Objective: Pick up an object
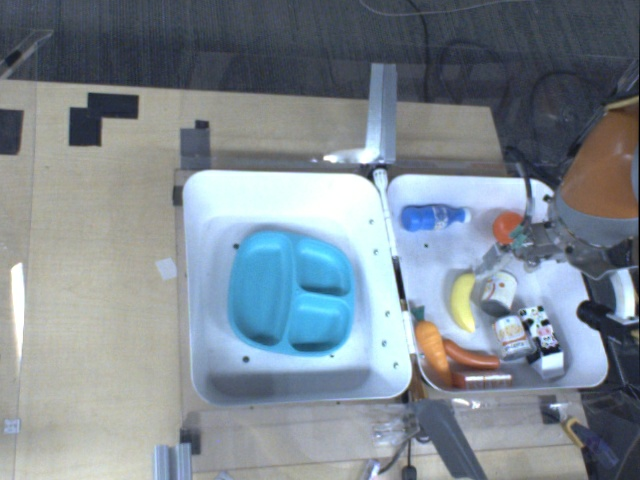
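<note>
The right bin holds several small objects. A blue bottle lies at its far side and a red-orange round object sits to the right of it. A yellow banana lies mid-bin beside a white cup. An orange carrot and a red sausage lie at the near edge. My gripper hangs low over the bin, between the red-orange object and the white cup, just above the cup. Nothing is visibly held.
The left bin holds a blue divided plate. A small jar, a black-and-white item and a white block crowd the right bin's near right corner. My arm covers that bin's right side.
</note>
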{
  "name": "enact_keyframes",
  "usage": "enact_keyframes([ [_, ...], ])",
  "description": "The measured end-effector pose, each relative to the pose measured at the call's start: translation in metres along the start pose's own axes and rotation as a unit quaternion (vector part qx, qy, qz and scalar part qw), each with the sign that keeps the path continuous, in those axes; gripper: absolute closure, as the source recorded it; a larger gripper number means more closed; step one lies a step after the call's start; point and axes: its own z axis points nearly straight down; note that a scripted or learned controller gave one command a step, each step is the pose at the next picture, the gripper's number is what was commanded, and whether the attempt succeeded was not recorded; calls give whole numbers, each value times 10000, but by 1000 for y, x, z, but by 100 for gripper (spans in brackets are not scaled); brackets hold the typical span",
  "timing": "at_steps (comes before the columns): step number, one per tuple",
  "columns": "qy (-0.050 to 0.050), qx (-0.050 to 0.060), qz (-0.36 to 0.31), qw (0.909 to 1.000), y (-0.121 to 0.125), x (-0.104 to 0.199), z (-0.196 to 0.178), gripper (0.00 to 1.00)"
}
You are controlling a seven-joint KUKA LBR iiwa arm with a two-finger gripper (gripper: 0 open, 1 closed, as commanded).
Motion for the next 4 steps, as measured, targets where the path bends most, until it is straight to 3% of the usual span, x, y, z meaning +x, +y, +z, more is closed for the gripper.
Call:
enact_keyframes([
  [1, -21, -61, -473, 9989, -6, 12, 20, 0],
  [2, -66, -230, 109, 9997, -18, 26, 38, 0],
  [3, -32, -134, 869, 9961, 11, -26, 29, 0],
  [4, -9, -78, 780, 9969, -15, 45, 50, 0],
])
